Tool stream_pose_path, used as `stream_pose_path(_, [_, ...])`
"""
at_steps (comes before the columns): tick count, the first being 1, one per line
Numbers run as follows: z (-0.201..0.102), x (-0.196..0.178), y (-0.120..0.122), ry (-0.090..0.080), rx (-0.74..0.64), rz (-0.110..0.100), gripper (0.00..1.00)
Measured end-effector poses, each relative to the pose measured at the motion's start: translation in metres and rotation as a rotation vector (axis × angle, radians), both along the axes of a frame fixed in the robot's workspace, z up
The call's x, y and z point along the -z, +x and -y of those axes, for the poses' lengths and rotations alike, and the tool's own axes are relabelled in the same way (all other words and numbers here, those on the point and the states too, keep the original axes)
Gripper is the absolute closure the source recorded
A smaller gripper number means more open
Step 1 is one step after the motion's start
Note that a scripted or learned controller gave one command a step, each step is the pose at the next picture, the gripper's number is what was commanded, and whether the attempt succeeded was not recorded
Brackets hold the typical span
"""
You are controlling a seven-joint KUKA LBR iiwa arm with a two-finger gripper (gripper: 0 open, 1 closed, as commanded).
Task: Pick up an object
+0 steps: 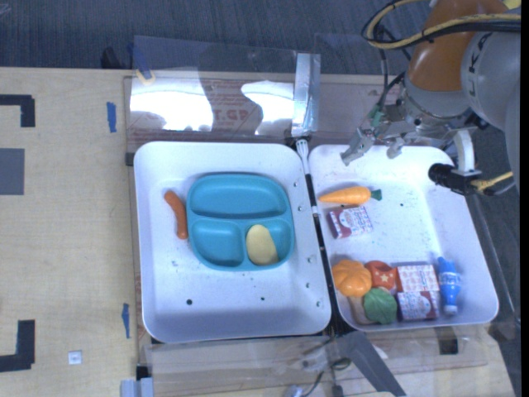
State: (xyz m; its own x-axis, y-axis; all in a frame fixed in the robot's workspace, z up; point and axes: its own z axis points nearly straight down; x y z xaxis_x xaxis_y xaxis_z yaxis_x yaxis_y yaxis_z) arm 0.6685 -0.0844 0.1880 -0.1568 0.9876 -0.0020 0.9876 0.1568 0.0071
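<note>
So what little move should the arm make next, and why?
Probably lower the tool toward the carrot. The tool hangs over the far edge of the right bin with nothing between its fingers, and the carrot lies nearest, apart from the other items.

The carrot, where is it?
The carrot lies in the right bin, near its left wall, just above the small red carton.

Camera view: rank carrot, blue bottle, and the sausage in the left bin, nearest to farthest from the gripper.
Measured from the gripper at the right bin's far edge:
1. Carrot, right bin, just below the gripper.
2. Blue bottle, right bin's near right corner.
3. Sausage, left bin, left of the blue tray.
</note>
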Motion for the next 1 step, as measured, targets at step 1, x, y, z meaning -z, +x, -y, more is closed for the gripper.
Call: stream_pose_path(1, [0.0128, 0.0902, -0.0101, -0.001, -0.212, -0.001, 0.0])
